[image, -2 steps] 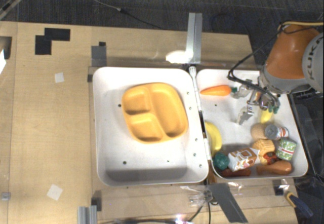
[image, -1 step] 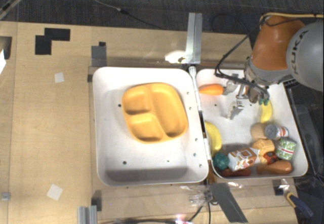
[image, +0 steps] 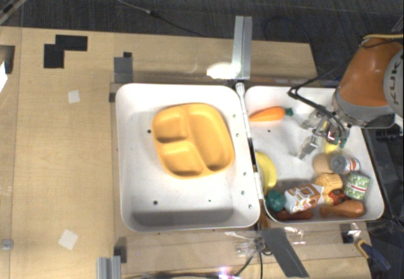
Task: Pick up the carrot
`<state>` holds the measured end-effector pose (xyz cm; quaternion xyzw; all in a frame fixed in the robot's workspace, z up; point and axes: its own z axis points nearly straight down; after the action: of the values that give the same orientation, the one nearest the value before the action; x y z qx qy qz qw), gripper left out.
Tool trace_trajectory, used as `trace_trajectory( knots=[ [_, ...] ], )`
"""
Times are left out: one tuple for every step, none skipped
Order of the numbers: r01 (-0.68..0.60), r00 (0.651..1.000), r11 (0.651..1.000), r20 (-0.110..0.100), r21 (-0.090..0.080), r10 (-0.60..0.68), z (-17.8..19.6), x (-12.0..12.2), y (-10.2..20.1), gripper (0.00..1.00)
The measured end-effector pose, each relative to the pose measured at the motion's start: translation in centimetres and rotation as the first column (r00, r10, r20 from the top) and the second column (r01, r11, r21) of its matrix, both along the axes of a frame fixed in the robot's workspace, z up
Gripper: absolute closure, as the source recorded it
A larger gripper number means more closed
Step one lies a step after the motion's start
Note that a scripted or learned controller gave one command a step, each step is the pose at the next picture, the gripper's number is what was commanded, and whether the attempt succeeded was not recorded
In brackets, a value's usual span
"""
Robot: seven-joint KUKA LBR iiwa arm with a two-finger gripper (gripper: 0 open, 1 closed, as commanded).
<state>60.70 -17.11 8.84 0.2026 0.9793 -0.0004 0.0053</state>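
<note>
The carrot point(image: 267, 114) is seen lying on its side near the back left corner of the right bin point(image: 372, 211), its orange body pointing towards the dividing wall and its green stub towards the middle of the bin; it is touched by nothing. The gripper point(image: 314, 139) is held above the bin's bare floor, to the right of the carrot and a little nearer the camera, and well apart from it. Its fingers point(image: 305, 148) are seen spread apart, with nothing between them. The step in hand is judged to be the approach, with the grasp not yet begun. For the next move, the gripper would need to be carried left and towards the back wall until it stands over the carrot's thicker middle, turned so that the fingers close across the narrow width, and then lowered. Care is called for, since the carrot lies close to the bin's walls and little room is left for the far finger. The cluster of toy food point(image: 322, 194) along the front of the right bin and the yellow divided plate point(image: 191, 139) in the left bin point(image: 136, 164) are left out of the path.
</note>
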Motion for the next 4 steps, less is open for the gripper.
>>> trace_trajectory(
  knots=[
    [0.288, 0.958, 0.958, 0.004, 0.004, -0.288, 6.2, 3.6, -0.8, 0.00],
    [0.161, 0.987, 0.987, -0.001, 0.005, -0.161, -0.1, 4.6, 7.4, 0.00],
    [0.455, 0.891, 0.891, -0.002, 0.007, -0.455, -0.1, 2.6, 8.5, 0.00],
    [0.837, 0.547, 0.547, -0.003, 0.011, -0.837, 0.0, -4.4, 3.7, 0.00]
  ],
)
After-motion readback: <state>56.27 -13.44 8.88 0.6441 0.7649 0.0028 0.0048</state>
